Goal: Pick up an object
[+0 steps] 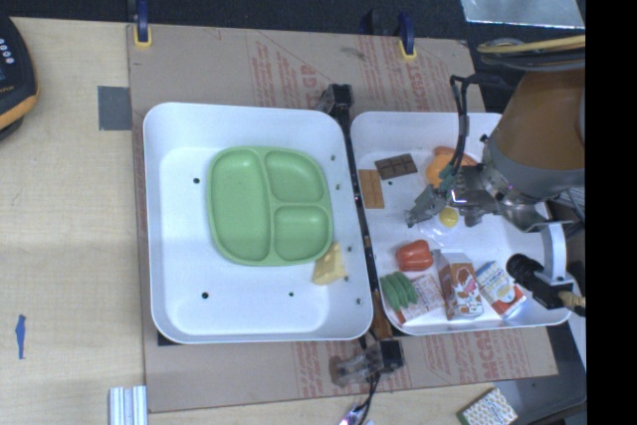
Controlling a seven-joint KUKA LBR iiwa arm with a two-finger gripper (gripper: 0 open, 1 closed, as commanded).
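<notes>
Small yellow object (450,217) lay mid right white bin (370,214), touching the dark two-finger tool (438,205) at its 9 o'clock. Tool state: can't tell. Approach step; next needs confirmed closure before lifting.

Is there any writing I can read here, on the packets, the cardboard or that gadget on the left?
None of it reads clearly.
Cardboard sheet: faint red printed lettering in rows, too blurred to read.
Red and white carton in the right bin: printed artwork, lettering too small to read.
Small packet beside it: printing, unreadable.
Dark device at the left edge: buttons, markings too small to read.
Green divided plate: no writing.
</notes>
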